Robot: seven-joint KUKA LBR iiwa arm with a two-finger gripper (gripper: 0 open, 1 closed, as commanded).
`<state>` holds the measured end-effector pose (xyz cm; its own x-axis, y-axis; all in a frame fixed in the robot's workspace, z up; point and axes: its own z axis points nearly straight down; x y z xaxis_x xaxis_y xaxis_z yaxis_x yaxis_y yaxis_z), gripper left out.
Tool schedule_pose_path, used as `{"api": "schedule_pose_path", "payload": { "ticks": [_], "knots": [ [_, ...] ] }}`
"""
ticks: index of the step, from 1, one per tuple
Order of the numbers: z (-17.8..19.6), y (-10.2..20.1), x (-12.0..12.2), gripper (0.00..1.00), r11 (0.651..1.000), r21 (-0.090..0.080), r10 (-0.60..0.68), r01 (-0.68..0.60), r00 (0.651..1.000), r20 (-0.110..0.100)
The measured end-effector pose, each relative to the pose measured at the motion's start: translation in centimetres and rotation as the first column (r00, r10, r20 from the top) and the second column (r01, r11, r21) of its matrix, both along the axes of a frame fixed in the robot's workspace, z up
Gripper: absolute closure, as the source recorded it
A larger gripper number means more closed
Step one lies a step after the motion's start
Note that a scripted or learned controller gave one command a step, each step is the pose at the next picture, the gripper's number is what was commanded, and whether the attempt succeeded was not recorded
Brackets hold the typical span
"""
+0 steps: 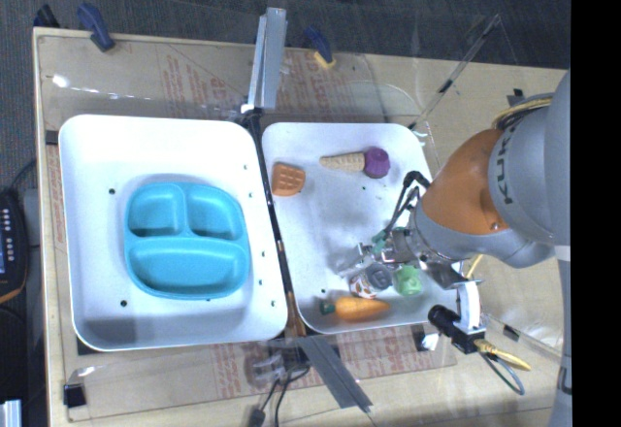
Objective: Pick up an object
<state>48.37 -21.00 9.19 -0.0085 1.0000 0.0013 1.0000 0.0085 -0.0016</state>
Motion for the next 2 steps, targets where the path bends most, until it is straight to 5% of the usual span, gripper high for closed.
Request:
{"api": "schedule_pose_path", "payload": {
  "ticks": [1, 2],
  "knots": [
    [1.07, 0.02, 0.19, 1.00, 1.000, -0.001, 0.006, -0.006, 1.000, 0.002],
    [1.05, 0.03, 0.18, 0.00, 1.000, -0.002, 0.006, -0.006, 1.000, 0.002]
  ]
}}
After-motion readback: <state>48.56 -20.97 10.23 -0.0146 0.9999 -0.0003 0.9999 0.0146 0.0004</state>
